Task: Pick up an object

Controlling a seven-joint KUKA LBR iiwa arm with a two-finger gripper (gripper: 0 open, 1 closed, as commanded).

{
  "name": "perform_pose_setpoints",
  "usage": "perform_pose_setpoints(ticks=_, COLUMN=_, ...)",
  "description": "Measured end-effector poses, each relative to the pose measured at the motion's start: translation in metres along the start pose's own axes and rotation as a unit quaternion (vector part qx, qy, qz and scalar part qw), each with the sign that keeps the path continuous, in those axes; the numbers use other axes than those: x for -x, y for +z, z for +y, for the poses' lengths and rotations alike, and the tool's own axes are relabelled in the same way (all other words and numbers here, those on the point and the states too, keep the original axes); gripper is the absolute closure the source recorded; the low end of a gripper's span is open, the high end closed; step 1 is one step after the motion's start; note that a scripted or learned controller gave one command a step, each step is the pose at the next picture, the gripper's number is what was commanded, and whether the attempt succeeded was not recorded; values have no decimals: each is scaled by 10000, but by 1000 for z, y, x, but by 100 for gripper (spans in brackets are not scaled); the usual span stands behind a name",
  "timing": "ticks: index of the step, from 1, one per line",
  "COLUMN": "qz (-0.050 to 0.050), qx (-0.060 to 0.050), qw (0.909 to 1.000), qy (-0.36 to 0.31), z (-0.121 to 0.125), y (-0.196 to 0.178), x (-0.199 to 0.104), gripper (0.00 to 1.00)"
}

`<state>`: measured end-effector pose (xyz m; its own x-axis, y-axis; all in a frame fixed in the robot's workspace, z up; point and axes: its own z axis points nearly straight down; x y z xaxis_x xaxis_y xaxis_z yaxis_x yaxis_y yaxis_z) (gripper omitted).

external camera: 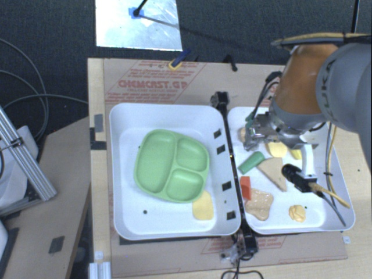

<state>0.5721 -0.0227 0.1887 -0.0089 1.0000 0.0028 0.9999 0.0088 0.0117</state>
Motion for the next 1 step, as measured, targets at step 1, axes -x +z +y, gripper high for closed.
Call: perform_pose_setpoints(ticks=1, qz=-41, qx=-9, qw=10000, qy=61, z=54, y=-22, x=82, gripper=100)
